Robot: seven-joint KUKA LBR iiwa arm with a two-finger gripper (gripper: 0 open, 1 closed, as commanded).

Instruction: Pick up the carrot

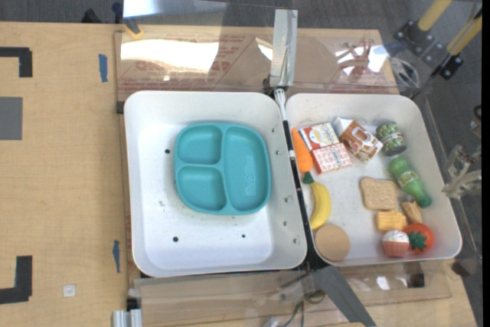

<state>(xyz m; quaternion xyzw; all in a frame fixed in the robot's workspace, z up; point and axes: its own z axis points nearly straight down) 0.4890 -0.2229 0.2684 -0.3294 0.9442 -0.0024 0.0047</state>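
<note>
Past the round tan piece (331,241) and the banana (321,203), we are aiming at the carrot (301,152), which is lying along the left wall of the right bin (360,97), so we are planning a grasp across its width (the gripper state we cannot tell).

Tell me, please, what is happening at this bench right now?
Nothing is being handled yet. The carrot lies at the left edge of the right bin, beside the banana and small food boxes, among other toy foods. The left bin holds a teal divided plate. The carrot is untouched.
</note>
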